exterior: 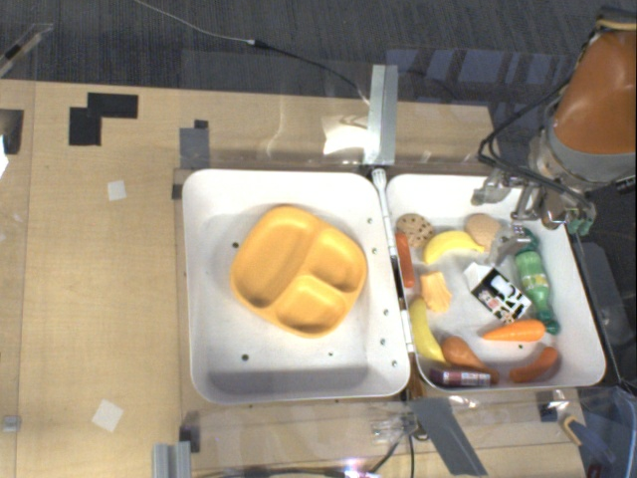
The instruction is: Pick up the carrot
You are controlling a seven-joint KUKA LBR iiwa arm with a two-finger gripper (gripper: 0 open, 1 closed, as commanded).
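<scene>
Camera view, single frame. Bench (90, 297) of pale wood fills the lower part of the picture, dark carpet across the top. Two shallow white bins sit side by side at centre and right.

Left bin (214, 366): holds a yellow divided plate (298, 268), three compartments, lying near the bin's middle.

Right bin (587, 352): crowded with toy food. Carrot (515, 332) lies in the lower right part of this bin, roughly level, thick end toward the right, just below a black-and-white carton (500, 294) and beside the lower end of a green bottle (532, 285). Yellow banana (453, 245) sits in the upper middle, with a speckled cookie (415, 230) at its upper left and a tan round piece (483, 229) at its upper right. Red sausage (403, 257) runs along the left wall. Orange cheese wedge (435, 291) lies below the banana. Second yellow banana (425, 332) lies along the lower left. Brown-red pieces rest along the bottom edge; exact kind cannot be told.

Arm: orange band (597, 98) and grey wrist enter from the upper right of the frame. Gripper (520, 235) hangs over the upper right part of the right bin, above the green bottle's top and well apart from the carrot. Nothing is seen between its fingers; whether they are spread or closed cannot be told from this slant.
</scene>
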